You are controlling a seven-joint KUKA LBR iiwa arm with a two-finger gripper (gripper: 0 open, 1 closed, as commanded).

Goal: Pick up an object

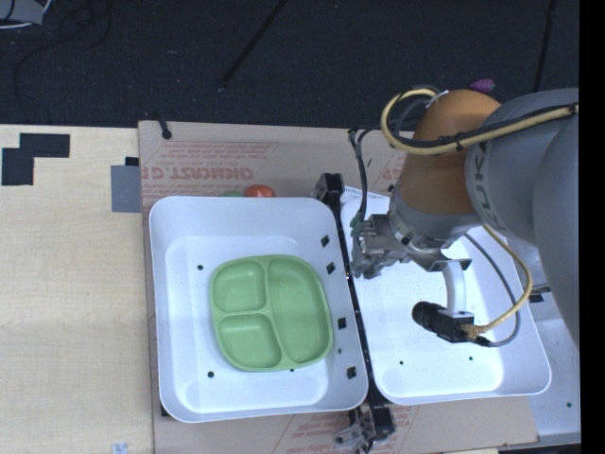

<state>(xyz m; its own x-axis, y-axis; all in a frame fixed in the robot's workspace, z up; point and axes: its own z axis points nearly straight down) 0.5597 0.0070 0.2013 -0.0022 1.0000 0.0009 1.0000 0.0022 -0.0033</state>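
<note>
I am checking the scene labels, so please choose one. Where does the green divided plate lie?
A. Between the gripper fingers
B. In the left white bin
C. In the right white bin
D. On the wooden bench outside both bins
B: the green divided plate lies flat on the floor of the left white bin, while the arm reaches over the right white bin.

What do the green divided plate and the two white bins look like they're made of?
Green divided plate: probably molded plastic; uniform pastel colour, rounded compartment ridges, a soft satin sheen. White bins, left and right: likely thin formed plastic too; smooth, slightly glossy, with rounded corners and lips. Neither can be confirmed by sight.
</note>
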